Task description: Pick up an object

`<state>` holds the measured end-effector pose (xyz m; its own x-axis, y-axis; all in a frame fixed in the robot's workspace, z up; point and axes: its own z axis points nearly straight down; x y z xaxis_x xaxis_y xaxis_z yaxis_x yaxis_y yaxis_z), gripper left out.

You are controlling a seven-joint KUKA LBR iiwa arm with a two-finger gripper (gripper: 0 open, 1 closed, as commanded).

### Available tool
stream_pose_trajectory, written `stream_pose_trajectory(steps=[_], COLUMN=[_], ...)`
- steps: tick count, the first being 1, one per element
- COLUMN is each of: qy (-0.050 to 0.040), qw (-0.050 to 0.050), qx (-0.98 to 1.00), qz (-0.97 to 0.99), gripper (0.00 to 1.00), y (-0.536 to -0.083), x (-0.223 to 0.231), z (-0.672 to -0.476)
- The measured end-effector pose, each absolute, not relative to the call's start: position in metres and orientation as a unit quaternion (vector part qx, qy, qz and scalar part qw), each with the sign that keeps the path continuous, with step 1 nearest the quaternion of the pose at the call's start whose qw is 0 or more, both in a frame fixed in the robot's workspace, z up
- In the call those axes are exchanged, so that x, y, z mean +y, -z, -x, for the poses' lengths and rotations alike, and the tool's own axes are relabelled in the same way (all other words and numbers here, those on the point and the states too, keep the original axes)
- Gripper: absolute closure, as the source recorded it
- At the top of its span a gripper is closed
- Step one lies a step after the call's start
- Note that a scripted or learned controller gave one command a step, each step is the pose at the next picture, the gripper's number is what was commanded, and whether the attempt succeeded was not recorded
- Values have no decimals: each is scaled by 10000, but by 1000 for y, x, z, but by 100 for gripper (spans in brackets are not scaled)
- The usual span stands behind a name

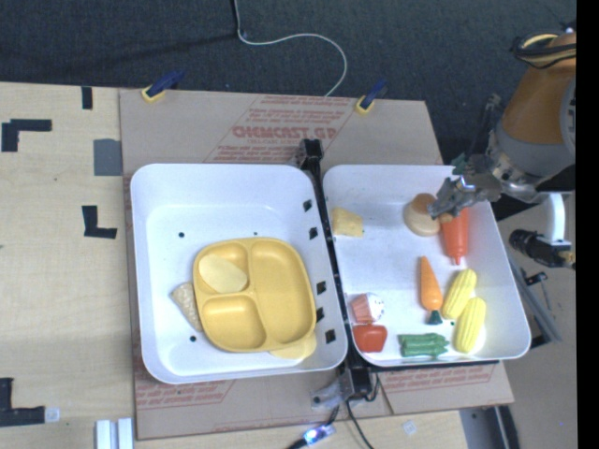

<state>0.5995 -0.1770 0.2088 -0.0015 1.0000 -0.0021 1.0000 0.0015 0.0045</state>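
left white bin [159, 251]: yellow plastic divided plate [255, 293], off-white wedge [184, 299] tucked under its left edge. right white bin [393, 251]: pale yellow chunk [346, 222] by the divider wall; red-white piece [365, 306], red pepper [370, 338], green pepper [423, 345] along the near wall; orange carrot [430, 284], two yellow corn cobs [465, 309] right of it. gripper [451, 197] over far right corner, beside tan round bun [421, 215] and red-orange sausage [455, 237]; fingers' spread: cannot tell.

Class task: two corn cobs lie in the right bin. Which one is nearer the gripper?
The upper corn cob, lying beside the carrot. It sits closer to the gripper than the lower corn cob, which lies by the bin's near right corner.
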Motion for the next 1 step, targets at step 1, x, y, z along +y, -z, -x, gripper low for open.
stream_pose_trajectory(steps=[1], qy=[-2], qw=[3], qx=[7077], qz=[-7066], gripper=[100], y=[-225], x=[-176], z=[-600])
